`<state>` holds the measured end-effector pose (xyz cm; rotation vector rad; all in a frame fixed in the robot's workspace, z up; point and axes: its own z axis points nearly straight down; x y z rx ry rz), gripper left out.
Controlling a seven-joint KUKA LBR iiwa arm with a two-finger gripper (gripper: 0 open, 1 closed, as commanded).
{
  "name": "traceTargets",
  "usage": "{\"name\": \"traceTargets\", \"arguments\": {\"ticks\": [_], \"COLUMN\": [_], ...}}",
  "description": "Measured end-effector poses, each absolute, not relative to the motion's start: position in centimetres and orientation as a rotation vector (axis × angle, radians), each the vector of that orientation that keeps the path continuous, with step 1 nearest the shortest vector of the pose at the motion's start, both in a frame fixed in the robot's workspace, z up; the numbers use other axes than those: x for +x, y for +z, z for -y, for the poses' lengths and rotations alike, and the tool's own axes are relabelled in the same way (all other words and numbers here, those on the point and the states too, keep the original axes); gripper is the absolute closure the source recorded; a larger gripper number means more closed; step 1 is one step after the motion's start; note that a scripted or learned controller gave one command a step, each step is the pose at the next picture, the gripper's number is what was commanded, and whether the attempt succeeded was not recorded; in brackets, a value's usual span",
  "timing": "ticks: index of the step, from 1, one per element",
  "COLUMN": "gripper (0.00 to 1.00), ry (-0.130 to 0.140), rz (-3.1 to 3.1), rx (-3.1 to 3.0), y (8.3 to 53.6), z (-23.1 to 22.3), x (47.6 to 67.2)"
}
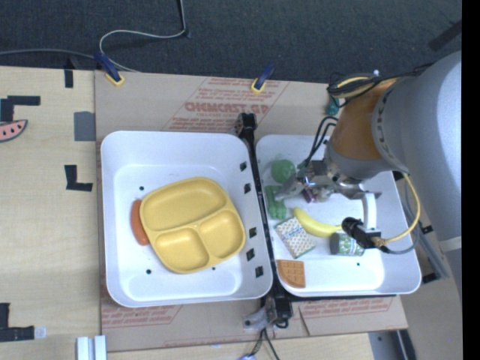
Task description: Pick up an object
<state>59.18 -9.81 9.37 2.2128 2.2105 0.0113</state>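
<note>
cracker: orange square with a grid of dots, on the floor of the right bin close to its near rim.
small can: greenish, lying near the bin's near right part, just right of the banana's end.
checked packet: pale square with a fine pattern, tilted, between the cracker and the banana, touching the banana's underside.
banana: yellow, lying slantwise in the middle of the right bin, just below the claw.
yellow tray: three compartments, tilted, filling much of the left bin.
orange piece: long and reddish orange, tucked under the tray's left edge, mostly hidden.
gripper: low over the right bin, above the banana and beside the green things; whether its claw is released or clenched cannot be told from this view, and nothing shows grasped in it.
green objects: a rounded green one near the divider and a paler green block just below it, left of the claw.
arm: grey with the orange band, reaching in from the right over the bin's far side.
yellow clips: one here and one further left, on the cardboard beyond the bins.
</note>
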Motion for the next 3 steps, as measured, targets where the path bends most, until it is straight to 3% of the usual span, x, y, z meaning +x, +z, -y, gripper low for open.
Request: {"name": "traceTargets", "arguments": {"ticks": [1,2,3], "gripper": [0.00,1.00,1.00], "ry": [0.012,0.015,0.000], "rz": [-2.205,-2.212,-2.225], "rx": [2.211,2.214,2.220], "y": [9.0,9.9,18.4], "z": [9.7,9.4,4.0], "x": [57.1,57.1,51.1]}}
